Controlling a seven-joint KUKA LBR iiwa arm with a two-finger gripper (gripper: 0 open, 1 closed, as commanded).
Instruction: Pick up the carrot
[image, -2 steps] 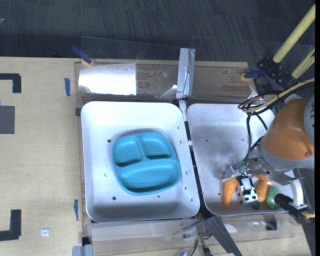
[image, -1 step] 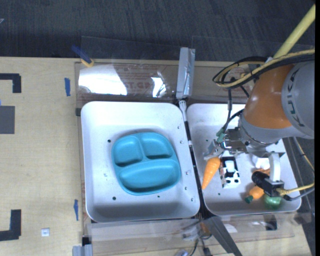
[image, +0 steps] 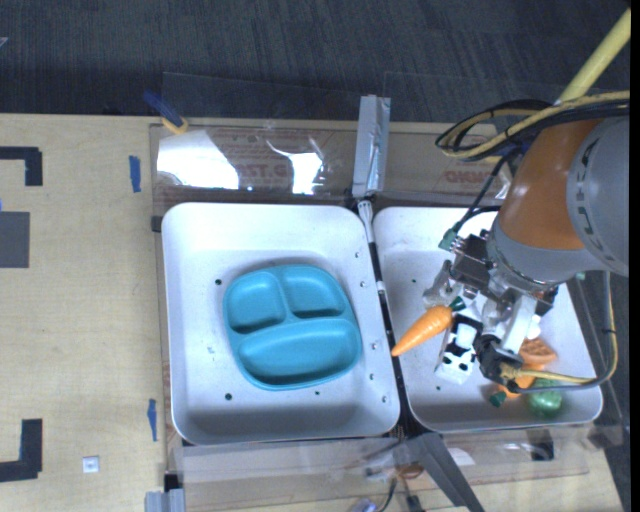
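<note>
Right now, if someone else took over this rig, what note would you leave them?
Gripper: low over the right bin, just right of the carrot's thick end; whether it grips the carrot cannot be told from this view.
Carrot: lies aslant in the right bin, its tip at the divider toward the left bin.
Other things: blue divided plate in the left bin; a black-and-white toy and small pieces of toy food near the gripper.
Done: the approach to the carrot.
Left: confirm the grasp, then lift.
</note>
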